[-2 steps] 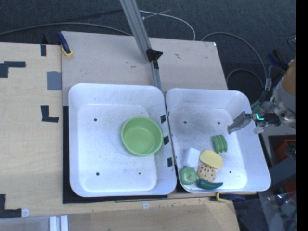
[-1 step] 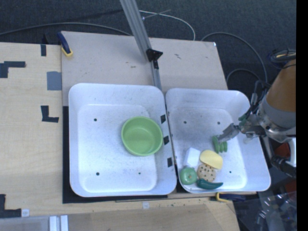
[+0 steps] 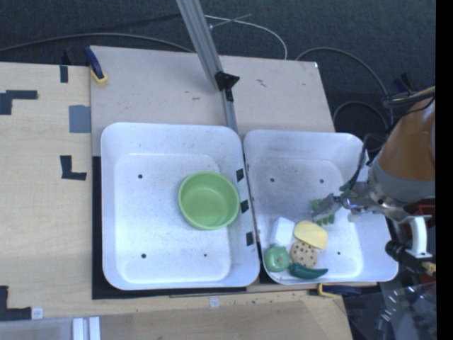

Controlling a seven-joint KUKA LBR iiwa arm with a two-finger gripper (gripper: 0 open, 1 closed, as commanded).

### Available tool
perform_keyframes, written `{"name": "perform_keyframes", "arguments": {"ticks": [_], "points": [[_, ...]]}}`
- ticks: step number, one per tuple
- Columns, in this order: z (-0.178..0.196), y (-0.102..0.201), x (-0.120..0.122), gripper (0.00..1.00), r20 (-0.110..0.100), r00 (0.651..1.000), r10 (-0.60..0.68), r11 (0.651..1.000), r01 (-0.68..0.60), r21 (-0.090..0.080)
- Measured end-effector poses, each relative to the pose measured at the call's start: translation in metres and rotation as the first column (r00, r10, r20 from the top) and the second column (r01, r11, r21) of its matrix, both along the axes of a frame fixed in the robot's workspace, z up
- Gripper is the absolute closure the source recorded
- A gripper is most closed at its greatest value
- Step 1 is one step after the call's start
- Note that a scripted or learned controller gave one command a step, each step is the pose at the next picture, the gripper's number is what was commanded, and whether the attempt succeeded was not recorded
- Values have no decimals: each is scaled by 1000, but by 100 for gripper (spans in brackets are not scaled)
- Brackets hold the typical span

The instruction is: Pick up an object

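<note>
My gripper (image 3: 324, 207) hangs low over the right bin (image 3: 297, 139), right of its middle, on the grey arm with the orange band (image 3: 414, 144). A small green piece (image 3: 323, 219) lies just below the gripper, touching or very close to it. In the bin's near corner lie a white block (image 3: 283, 230), a yellow lump (image 3: 311, 234), a tan spotted piece (image 3: 303, 252), a round green fruit (image 3: 277, 259) and a dark green pepper (image 3: 308, 271). The arm hides the bin's right wall.
A light green bowl (image 3: 208, 200) sits upright in the left bin (image 3: 141, 147), right of its centre. A grey pole (image 3: 202, 34) slants down to the bins' shared far edge. Cables run behind the bench.
</note>
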State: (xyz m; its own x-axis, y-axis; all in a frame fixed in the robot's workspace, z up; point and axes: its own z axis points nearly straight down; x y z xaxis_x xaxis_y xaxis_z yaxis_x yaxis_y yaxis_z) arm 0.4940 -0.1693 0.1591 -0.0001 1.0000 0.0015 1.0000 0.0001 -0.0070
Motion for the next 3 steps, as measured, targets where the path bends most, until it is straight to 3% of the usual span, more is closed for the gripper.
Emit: {"name": "perform_keyframes", "arguments": {"ticks": [1, 2, 3], "points": [[-45, -1, 4, 0, 0, 1000, 1, 1000, -1, 0], [-33, 0, 5, 100, 2, 1000, 2, 1000, -2, 1], [12, -5, 11, 100, 9, 1000, 1, 1000, -1, -3]]}}
